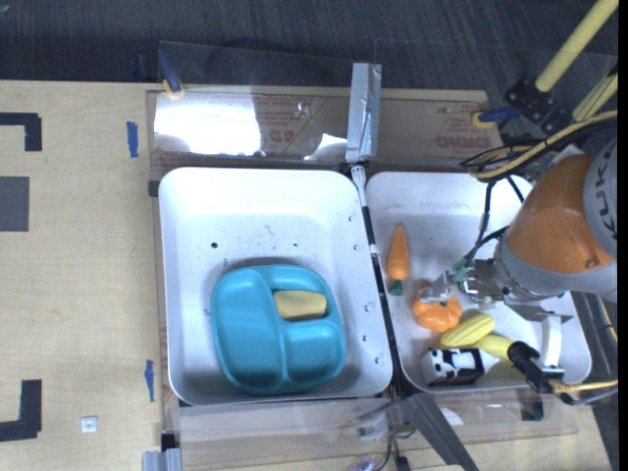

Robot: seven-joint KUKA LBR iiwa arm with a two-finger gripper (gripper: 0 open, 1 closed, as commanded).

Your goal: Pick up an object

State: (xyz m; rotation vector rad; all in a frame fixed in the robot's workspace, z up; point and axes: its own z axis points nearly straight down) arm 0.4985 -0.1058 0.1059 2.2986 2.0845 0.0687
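Note:
In the right bin (432,204) lie a carrot (397,254), an orange lump (436,313), a yellow corn-like piece (465,330) with a yellow banana-like piece (497,345) beside it, and a black-and-white cow toy (453,363). My gripper (453,284) reaches in from the right, its tip just above the orange lump. Its metal fingers are small and cluttered, and I see nothing held between them. The left bin (196,224) holds a blue divided tray (245,332) with a yellow food piece (299,305) in its upper right compartment.
The arm's orange band and grey wrist (559,238) hang over the right bin's right side, with black cables (510,175) looping above. A clear plastic wall (245,116) stands behind the bins. A metal divider (364,111) rises between them.

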